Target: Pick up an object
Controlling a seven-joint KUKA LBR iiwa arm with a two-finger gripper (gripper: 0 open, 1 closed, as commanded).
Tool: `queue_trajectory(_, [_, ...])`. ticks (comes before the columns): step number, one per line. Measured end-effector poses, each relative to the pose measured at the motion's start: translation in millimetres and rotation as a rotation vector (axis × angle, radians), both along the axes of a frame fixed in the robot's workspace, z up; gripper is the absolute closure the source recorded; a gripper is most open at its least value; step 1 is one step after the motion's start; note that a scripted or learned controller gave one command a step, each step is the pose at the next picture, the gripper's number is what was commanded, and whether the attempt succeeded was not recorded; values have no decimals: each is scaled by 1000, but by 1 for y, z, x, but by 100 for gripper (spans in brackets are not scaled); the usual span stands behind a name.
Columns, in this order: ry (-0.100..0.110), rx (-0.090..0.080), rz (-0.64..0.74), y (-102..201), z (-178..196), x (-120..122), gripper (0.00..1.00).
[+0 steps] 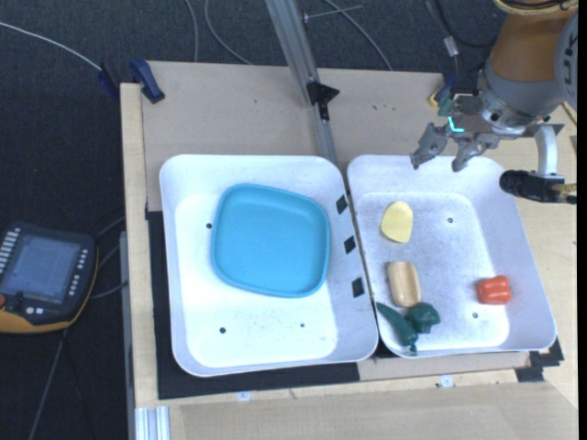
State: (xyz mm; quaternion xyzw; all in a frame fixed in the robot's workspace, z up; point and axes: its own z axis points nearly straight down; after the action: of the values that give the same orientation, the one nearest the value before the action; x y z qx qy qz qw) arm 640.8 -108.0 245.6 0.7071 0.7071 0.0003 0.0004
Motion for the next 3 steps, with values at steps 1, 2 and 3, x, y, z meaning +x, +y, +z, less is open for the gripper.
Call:
queue_trajectory(1, [0,0,0,0,0,0,0])
queue_trajectory(2, [5,1,0,-1,-58,-9,0])
queue_trajectory(3, [6,0,0,-8,-117,-7,0])
